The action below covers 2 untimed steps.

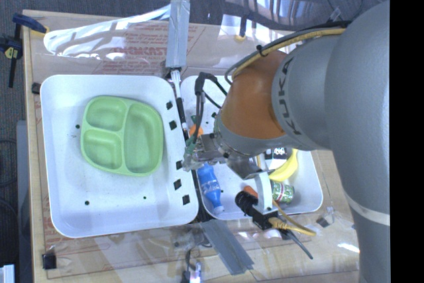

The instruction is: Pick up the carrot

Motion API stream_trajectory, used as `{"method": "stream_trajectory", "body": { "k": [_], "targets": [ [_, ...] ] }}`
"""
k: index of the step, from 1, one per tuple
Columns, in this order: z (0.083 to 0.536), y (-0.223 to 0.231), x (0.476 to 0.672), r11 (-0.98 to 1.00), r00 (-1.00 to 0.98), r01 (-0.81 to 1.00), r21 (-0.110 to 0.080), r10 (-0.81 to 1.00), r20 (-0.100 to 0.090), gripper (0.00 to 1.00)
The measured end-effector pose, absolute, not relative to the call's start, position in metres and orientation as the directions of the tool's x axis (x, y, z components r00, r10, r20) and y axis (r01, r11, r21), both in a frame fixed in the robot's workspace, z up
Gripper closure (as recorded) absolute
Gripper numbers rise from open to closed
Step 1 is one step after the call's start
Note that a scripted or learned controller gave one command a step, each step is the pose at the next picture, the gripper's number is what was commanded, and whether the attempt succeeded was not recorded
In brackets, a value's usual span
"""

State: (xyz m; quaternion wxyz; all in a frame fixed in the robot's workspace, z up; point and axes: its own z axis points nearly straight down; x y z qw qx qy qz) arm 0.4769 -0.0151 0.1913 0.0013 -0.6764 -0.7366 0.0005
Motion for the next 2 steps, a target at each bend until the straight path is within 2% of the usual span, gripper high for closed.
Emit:
{"method": "stream_trajectory", "body": {
  "k": [1,2],
  "targets": [
    [0.233,0.044,0.477,0.354,-0.354,0.935,0.001,0.935,0.000,1.00],
    [0.261,-0.008,0.478,0.513,-0.513,0.858,0.001,0.858,-0.002,1.00]
  ]
}}
